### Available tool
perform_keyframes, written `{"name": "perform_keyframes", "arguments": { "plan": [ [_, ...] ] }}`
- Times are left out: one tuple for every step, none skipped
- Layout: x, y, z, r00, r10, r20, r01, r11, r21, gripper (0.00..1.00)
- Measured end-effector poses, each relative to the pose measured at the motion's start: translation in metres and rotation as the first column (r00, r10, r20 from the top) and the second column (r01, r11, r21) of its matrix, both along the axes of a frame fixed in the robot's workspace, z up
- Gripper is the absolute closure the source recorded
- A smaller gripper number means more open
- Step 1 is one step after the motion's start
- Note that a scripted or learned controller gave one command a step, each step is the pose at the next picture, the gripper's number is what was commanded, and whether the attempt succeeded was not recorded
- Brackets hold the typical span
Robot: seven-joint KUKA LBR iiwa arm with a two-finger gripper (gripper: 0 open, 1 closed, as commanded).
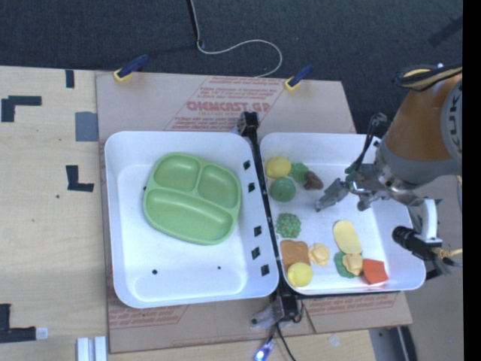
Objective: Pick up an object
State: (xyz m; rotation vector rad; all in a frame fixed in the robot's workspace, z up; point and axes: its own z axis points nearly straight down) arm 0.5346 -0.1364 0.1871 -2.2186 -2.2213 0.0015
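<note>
The gripper (331, 199) hangs over the right bin (402, 277). Its fingers look a little apart, with nothing between them, though they are small and hard to see well. Just left of it lie a yellow lemon (277, 166), a green ball (282, 189) and a small brown thing (313, 180). Below it is a pale yellow slice (346, 236). A red block (374, 271) sits near the corner. The left bin (120, 201) holds a green plate (192, 197) with three parts.
</note>
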Motion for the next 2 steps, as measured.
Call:
{"name": "perform_keyframes", "arguments": {
  "plan": [
    [-0.017,0.075,0.023,1.000,0.007,0.001,-0.007,1.000,0.002,0.00],
    [-0.054,0.146,-0.005,1.000,0.006,-0.007,-0.006,1.000,0.002,0.00]
  ]
}}
